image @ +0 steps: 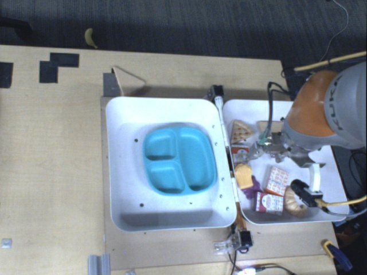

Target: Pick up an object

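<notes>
Two white bins are seen side by side on the pale bench (51, 171), their inner rims touching along a dark strip between them. The left bin (114, 153) is taken up in the middle by a blue divided tray (179, 159), with bare white floor left on every side of it, widest along the near edge. The right bin (287, 219) is more crowded. A tan latticed packet (241, 133) is laid near its far left corner, a yellow block (244, 176) is set close to the left wall, and a small purple piece (250, 190) is tucked just beside the block on its near side. A red-and-white box (278, 179) is placed near the middle, a second red box (269, 202) is found by the near edge, and a brown roll (295, 204) is lodged just to its right. The grey arm (344, 107), with its orange band (312, 110), is extended in from the right over the far part of this bin. The gripper (265, 144) is held low, just right of the packet and on the far side of the red-and-white box; whether it is open or closed cannot be told, and nothing is seen gripped in it. A strip of bare floor is left along the far edge of the right bin.
</notes>
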You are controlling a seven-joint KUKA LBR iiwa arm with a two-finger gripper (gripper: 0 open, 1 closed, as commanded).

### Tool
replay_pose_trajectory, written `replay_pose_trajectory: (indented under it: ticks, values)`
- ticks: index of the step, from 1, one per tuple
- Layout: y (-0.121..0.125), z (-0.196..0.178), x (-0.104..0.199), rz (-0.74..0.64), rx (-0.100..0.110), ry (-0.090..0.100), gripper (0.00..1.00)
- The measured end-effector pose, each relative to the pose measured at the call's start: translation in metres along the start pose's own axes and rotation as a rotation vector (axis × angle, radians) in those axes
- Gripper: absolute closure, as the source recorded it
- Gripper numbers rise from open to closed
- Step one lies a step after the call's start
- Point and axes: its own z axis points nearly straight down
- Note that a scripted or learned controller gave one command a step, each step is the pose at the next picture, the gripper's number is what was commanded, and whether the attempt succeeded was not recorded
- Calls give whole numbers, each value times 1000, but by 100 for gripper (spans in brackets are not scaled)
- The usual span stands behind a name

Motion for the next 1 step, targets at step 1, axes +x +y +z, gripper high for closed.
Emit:
replay_pose_trajectory:
  ticks: [1]
  values:
    - [-36, 12, 3, 2, 5, -2, 0]
